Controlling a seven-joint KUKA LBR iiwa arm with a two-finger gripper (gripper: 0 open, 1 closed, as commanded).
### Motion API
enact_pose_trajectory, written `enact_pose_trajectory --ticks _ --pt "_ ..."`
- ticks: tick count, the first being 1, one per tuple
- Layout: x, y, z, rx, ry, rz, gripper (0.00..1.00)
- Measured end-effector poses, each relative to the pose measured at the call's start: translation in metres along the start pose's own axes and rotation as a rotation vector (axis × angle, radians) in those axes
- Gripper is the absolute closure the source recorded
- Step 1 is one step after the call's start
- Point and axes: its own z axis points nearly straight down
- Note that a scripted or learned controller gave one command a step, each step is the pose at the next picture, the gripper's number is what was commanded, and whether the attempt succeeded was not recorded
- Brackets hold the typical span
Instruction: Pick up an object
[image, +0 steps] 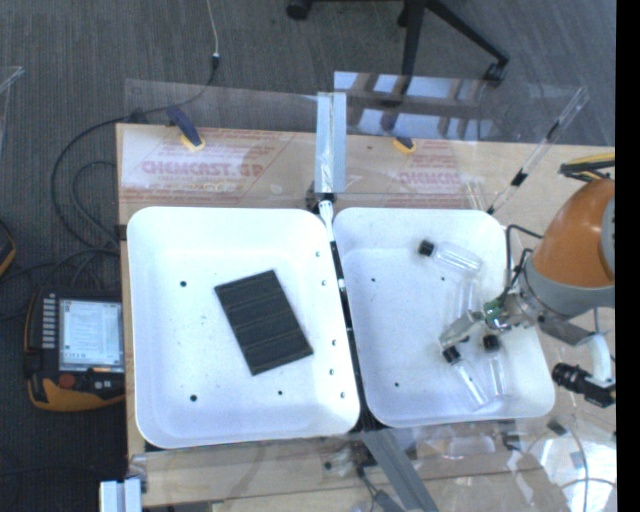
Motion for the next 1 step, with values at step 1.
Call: enact_pose_trajectory --ticks 1 --pt "-0.0009 0.0000 -0.0064 0.000 -0.003 0.001 1.00"
